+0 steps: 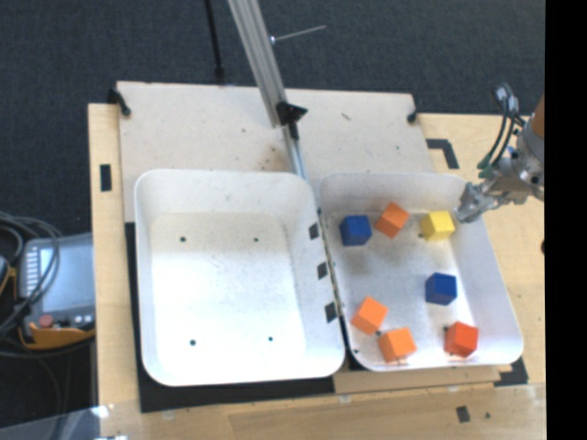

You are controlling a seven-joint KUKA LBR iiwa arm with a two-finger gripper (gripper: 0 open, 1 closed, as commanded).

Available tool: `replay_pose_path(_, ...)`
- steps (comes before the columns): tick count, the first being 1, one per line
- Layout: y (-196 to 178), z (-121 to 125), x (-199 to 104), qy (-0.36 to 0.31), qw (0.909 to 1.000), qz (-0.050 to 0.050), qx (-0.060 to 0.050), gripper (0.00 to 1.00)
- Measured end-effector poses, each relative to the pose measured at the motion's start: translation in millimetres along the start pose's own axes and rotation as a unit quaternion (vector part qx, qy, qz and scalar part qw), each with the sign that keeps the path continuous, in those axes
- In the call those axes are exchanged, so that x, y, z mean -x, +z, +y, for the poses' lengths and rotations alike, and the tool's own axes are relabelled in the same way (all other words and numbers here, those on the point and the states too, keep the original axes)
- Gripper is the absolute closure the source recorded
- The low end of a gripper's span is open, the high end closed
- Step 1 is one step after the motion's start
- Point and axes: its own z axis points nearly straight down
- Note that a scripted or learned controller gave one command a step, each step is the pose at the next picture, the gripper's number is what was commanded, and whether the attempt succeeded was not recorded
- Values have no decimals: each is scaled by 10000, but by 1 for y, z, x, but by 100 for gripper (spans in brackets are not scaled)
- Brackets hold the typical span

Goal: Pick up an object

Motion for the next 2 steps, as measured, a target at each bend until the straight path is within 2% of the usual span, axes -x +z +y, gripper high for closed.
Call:
replay_pose_path(1, -17, 1, 1, -4, 10000, 11, -7, 100)
replay_pose_path(2, -3, 0, -50, -14, 10000, 9, -24, 100)
